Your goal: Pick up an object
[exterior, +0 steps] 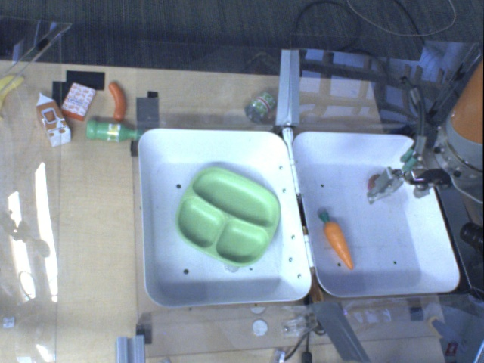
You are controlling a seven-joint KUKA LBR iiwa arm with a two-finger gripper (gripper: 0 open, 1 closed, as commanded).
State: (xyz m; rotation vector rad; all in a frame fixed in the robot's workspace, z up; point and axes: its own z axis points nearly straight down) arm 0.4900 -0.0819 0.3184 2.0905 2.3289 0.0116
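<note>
The gripper (382, 185) is seen over the right bin (423, 274), near its upper right part; whether the fingers are open or closed cannot be told. A toy carrot (337, 242) lies on the right bin's floor, lower left of the gripper, apart from it. A green divided plate (227, 215) sits in the left bin (162, 203).

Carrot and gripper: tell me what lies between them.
Nothing but bare white floor of the right bin. In the camera view the gripper hangs up and to the right of the carrot, apart from it.
</note>
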